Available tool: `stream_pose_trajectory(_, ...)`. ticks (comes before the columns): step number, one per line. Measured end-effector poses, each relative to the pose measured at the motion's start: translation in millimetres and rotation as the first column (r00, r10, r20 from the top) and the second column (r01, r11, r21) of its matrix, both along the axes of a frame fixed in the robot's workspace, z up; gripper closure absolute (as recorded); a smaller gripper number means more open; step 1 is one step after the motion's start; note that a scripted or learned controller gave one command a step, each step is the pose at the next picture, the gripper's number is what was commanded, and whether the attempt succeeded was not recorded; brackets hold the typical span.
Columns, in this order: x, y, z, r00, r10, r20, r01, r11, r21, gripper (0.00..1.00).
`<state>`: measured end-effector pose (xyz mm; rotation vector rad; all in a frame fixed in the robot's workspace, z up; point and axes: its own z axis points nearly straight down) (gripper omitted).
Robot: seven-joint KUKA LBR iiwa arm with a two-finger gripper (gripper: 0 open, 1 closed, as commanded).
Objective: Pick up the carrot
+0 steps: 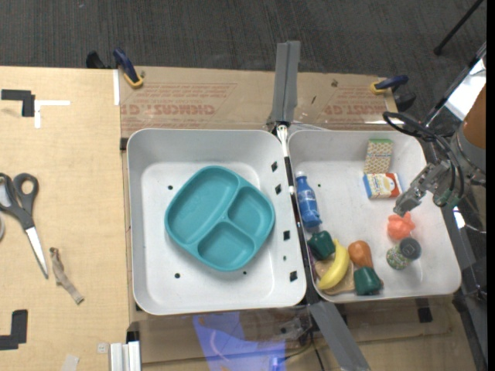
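Partly cut off, arm (472, 141), fingers (408, 201) above carrot (362, 265), state unclear

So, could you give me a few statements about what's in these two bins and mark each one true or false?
1. The teal divided plate lies in the left bin. True.
2. The blue bottle stands among the scissors. False: it lies in the right bin, by the divider.
3. The banana is in the right bin. True.
4. The gripper is over the left bin. False: it is over the right bin, above the orange-red carrot.
5. The scissors lie outside both bins. True.
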<state>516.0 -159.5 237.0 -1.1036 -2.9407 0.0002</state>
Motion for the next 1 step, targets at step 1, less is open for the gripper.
stream_pose_trajectory(1, -38.0, 0.4, -145.2, 1.000, -0.006, 0.002, 0.006, 1.000, 0.000, 1.00)
